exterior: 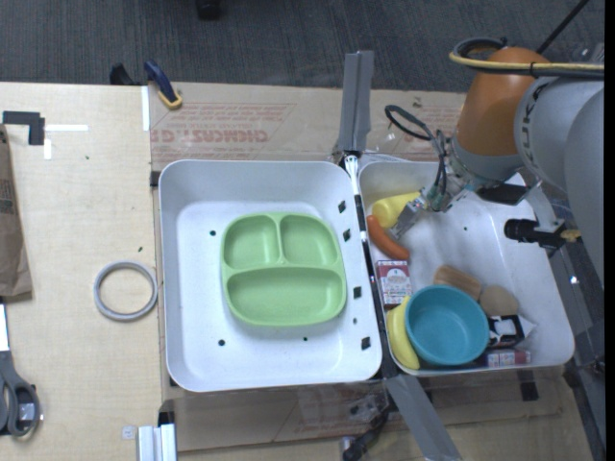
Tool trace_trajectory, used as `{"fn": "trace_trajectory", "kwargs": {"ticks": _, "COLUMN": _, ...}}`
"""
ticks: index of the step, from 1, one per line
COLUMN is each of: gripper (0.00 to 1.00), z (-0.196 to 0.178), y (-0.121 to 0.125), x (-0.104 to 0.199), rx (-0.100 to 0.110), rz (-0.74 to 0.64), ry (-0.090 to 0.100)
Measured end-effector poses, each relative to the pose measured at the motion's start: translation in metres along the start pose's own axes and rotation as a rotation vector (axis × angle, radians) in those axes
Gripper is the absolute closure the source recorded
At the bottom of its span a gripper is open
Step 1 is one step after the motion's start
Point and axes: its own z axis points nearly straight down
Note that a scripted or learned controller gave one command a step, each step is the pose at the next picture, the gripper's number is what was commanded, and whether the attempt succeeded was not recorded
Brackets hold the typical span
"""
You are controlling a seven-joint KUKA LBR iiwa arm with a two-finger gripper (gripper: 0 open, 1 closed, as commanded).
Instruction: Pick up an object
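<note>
In the right bin (538, 353), the gripper (408, 217) reaches down at the far left corner, just beside a yellow object (396, 205) and an orange carrot-like piece (386, 238) (whether its pincer is spread or pressed together, I cannot tell). The left bin (178, 286) holds a green divided plate (283, 269).
</note>
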Motion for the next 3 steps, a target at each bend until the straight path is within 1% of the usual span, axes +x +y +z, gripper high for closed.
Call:
{"fn": "trace_trajectory", "kwargs": {"ticks": 1, "gripper": 0.0, "z": -0.102, "y": -0.066, "x": 0.064, "rx": -0.014, "rz": -0.066, "ry": -0.011}}
{"fn": "trace_trajectory", "kwargs": {"ticks": 2, "gripper": 0.0, "z": -0.106, "y": -0.036, "x": 0.061, "rx": -0.014, "rz": -0.149, "ry": -0.012}}
{"fn": "trace_trajectory", "kwargs": {"ticks": 3, "gripper": 0.0, "z": -0.003, "y": -0.016, "x": 0.001, "rx": -0.016, "rz": -0.009, "ry": -0.012}}
